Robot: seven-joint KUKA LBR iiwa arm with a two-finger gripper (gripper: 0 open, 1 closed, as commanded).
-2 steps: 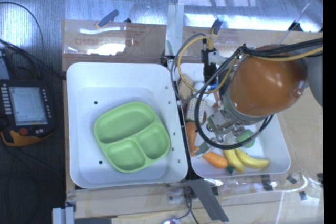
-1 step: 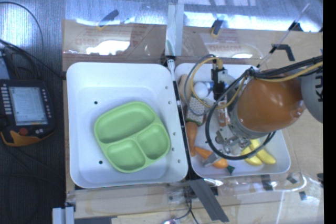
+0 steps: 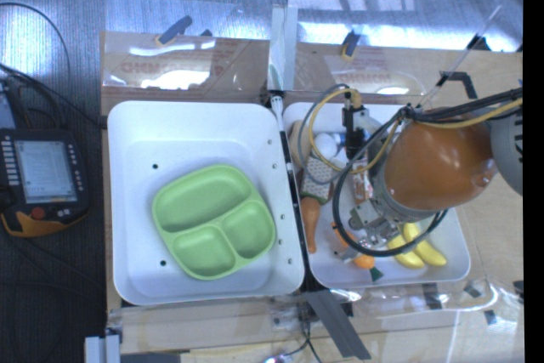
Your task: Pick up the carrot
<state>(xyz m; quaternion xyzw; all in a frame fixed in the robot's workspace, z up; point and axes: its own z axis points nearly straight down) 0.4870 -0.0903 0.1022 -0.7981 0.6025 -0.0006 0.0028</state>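
The carrot [image 3: 310,221] lay in the right bin [image 3: 455,263] against its nine-o'clock wall, not yet lifted. The arm's hand [image 3: 367,227] hung just at the carrot's three o'clock; I could not tell whether it was open. The grasp remained undone.

- We see the counter [image 3: 195,68], a tan board with clear sheeting over its far part.
- On it sit two white bins, touching side by side: the left bin [image 3: 136,140] and the right bin [image 3: 455,255].
- A pendant [image 3: 41,174] lies left of the counter.
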